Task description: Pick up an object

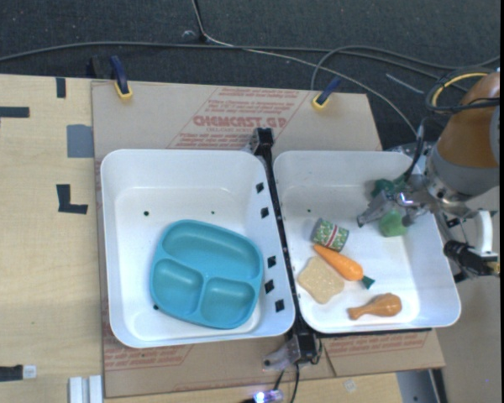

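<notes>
Arm enters from the right; gripper sits low over the far right part of the right bin. Fingers stand apart, their tips splayed. A green object lies just beside the tips, partly hidden; whether it is touched, cannot tell.

Right bin contents, nearer: small green-and-white packet, carrot touching it, bread slice just left of the carrot, drumstick nearest the front wall.

Left bin: blue divided tray.
</notes>
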Action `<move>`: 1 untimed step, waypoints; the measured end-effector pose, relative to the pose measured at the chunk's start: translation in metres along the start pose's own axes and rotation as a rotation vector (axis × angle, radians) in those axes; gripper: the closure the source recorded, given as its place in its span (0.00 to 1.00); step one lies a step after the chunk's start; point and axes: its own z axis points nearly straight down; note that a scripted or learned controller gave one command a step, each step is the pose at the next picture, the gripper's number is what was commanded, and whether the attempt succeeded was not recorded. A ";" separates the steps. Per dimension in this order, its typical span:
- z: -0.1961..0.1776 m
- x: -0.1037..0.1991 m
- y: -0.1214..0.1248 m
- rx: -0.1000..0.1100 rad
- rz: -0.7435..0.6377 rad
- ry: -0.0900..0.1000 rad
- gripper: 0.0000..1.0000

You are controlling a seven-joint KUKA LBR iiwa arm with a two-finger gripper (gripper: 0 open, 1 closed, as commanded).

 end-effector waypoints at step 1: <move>0.062 -0.005 0.000 0.000 0.000 0.000 0.00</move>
